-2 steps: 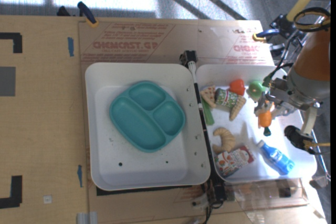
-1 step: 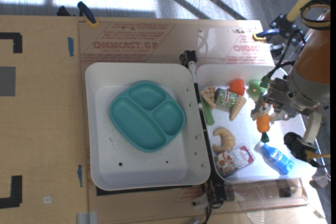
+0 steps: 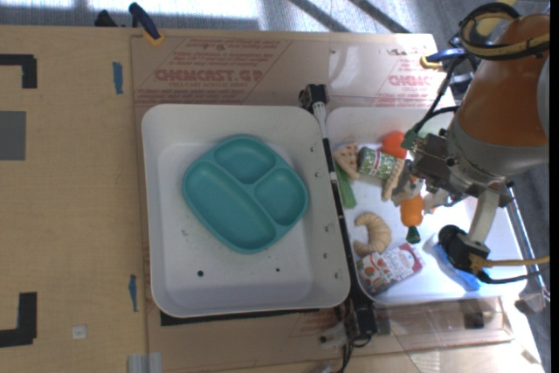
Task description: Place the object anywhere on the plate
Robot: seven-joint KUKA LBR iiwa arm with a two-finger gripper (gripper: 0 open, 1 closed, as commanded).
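Note:
A teal plate (image 3: 245, 192) with three compartments lies in the left white bin (image 3: 175, 275) with nothing on it. My gripper (image 3: 412, 188) hangs low over the right bin (image 3: 489, 288), far to the right of the plate. Directly under it are an orange toy carrot (image 3: 410, 210) and a green-labelled can (image 3: 377, 163). The wrist hides how the gripper meets these objects.
The right bin also holds a croissant (image 3: 375, 231), a red-and-white pouch (image 3: 390, 267), a bread slice (image 3: 348, 158), a green stick (image 3: 346, 189), an orange-red piece (image 3: 393, 140) and a blue object (image 3: 458, 263). A raised divider (image 3: 332, 179) separates the bins. Cables trail by the arm.

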